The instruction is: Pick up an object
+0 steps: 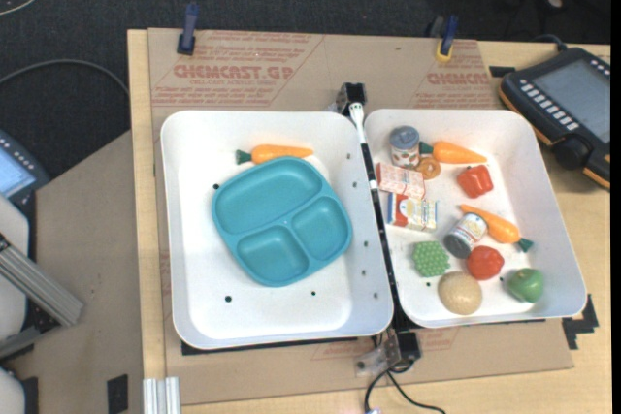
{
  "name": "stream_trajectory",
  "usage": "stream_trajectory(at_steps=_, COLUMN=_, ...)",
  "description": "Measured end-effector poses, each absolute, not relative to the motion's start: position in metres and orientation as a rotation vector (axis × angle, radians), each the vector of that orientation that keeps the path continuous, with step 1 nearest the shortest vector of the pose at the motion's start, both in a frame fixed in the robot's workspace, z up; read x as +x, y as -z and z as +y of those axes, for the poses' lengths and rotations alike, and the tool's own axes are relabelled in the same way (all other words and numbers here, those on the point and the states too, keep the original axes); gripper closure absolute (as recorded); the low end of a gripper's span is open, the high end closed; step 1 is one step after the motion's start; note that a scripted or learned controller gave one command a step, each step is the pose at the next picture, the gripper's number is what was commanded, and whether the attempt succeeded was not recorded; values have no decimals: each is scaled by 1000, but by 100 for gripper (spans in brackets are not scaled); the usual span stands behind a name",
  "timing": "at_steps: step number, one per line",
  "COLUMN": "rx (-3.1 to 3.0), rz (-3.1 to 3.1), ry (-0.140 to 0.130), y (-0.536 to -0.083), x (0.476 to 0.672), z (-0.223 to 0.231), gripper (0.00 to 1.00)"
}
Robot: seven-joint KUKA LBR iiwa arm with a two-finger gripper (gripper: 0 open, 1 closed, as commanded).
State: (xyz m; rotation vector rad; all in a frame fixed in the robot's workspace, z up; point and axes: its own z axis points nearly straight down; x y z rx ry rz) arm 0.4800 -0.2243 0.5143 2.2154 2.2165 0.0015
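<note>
The right bin (543, 160) holds several small items: a tin can (405, 146), an orange carrot (458, 152), a red pepper (475, 180), a red-and-white carton (400, 181), a white packet (415, 213), a second carrot (495, 225), another can (466, 234), a green textured piece (430, 258), a red tomato (485, 262), a beige potato (460, 293) and a green apple (525, 283). In the left bin (184, 238) lie a teal divided plate (281, 220) and a carrot (277, 152).
Both bins rest on a cardboard sheet (243, 63) held by clamps (187, 29) at the far edge. A black handheld pendant (568, 102) sits at the right beside the right bin. Cables cross the dark floor at the left.
</note>
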Motion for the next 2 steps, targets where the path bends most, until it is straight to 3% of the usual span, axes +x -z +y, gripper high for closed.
stream_trajectory(at_steps=2, rx=2208, rz=2210, ry=-3, y=-536, x=481, z=-225, gripper=100)
